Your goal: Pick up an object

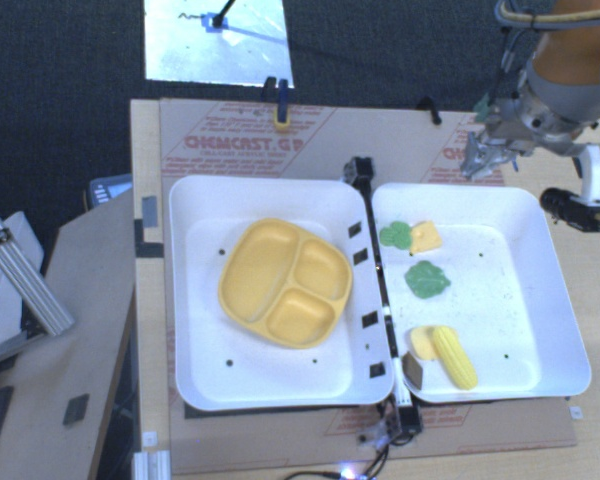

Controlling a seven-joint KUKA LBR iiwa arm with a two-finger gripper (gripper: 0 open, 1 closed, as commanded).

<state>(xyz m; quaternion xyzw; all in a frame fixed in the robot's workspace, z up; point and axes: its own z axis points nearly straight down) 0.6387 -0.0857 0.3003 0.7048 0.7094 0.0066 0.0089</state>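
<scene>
White bins sit side by side: the left bin (195, 268) holds a yellow tray (285, 282); the right bin (520, 298) holds a corn cob (454, 357), two green leafy pieces (427, 279) and small yellow bits. Above its far edge hangs the gripper (478, 160), fingers slightly apart, holding nothing.

Single fixed camera, mounted above the bench (310, 133), looking down at a slant from the near side. Both white bins are fully in frame: left bin (195, 218), right bin (520, 218), set side by side mid-frame. Far edge of the bench and dark floor (60, 58) beyond sit at top. Arm (570, 38) enters from upper right. Moderate standoff.
</scene>
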